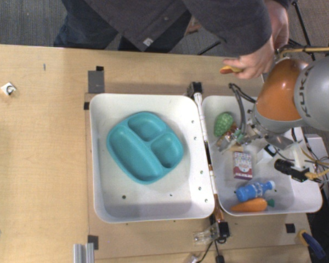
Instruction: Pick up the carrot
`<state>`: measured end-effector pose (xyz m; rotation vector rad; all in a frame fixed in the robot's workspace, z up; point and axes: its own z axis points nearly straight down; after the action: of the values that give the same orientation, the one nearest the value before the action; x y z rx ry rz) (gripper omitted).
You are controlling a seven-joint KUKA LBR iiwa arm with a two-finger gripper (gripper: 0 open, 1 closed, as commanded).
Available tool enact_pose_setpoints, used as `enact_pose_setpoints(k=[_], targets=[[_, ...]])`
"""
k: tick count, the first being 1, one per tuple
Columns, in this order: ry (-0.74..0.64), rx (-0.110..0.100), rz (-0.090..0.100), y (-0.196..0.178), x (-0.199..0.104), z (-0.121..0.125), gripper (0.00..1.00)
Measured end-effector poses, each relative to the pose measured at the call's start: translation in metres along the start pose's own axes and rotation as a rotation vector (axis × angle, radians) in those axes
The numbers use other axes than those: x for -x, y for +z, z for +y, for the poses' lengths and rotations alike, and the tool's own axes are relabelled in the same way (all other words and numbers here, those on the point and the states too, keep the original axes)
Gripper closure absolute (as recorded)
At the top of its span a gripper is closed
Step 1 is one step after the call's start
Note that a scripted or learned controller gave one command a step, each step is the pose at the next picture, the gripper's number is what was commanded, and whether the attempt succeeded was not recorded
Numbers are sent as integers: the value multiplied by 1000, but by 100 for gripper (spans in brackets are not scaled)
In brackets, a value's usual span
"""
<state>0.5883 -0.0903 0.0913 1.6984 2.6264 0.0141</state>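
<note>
Orange is what I am after, and the carrot (250,205) lies against the near wall of the right-hand bin (312,201), well below my jaws (234,138) as the camera view frames them and slightly to their right. Its long axis runs roughly left to right along that wall, the thicker end to the left and the tip to the right, next to a small green bit that may be its top. Just above it, touching or nearly so, lies a blue bottle (254,190) on a slant, so the carrot is hemmed between the bottle and the bin wall.

My jaws sit in the upper left part of that bin, close beside a green bumpy vegetable (224,123) that lies just above and left of them. Whether they are spread or pressed together I cannot tell; the metal parts there blur with cables and shine. I see nothing orange at them, so I judge the carrot is not yet in my grip. A small red and white packet (242,165) lies directly between my jaws and the carrot.

Far to the left of my jaws, the other bin (104,201) carries a teal divided plate (146,146). Above and to the right, over the bench (38,158), a person's hand (260,59) reaches in, holding something small and orange-yellow.

To my reckoning the coming move is a travel downward in the frame, over the packet, with my jaws turned to close across the carrot's short width.
</note>
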Motion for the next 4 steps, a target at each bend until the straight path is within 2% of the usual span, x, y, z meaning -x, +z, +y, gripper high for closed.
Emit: enact_pose_setpoints(k=[1, 2, 3, 4], targets=[[239, -15, 7, 4, 23, 55, 0], [118, -2, 1, 1, 9, 16, 0], [371, -9, 3, -95, -52, 5, 0], [856, -16, 4, -92, 5, 58, 0]])
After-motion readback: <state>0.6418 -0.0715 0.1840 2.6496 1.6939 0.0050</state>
